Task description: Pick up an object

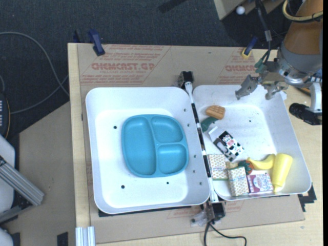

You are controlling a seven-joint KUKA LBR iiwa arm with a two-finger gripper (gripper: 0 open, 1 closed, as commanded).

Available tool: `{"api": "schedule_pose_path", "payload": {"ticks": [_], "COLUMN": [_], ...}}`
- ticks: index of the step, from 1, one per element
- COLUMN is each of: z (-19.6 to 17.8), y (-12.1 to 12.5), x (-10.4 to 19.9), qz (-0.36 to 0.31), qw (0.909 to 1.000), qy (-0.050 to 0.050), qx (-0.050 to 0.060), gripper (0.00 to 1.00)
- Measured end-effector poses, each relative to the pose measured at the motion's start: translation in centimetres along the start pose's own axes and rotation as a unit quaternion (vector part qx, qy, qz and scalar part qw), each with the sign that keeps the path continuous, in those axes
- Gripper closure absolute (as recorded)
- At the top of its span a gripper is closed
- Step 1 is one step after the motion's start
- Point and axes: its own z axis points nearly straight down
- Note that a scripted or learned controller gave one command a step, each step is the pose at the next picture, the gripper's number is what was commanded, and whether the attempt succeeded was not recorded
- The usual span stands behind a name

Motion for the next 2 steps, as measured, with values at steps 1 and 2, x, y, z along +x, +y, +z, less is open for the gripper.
{"api": "schedule_pose_path", "payload": {"ticks": [1, 2], "z": [7.3, 12.7], "y": [3.3, 3.3], "x": [4.1, 4.1], "qz": [0.000, 0.000], "qw": [1.0000, 1.0000], "qy": [0.001, 0.000], "qx": [0.001, 0.001], "gripper": [0.00, 0.00]}}
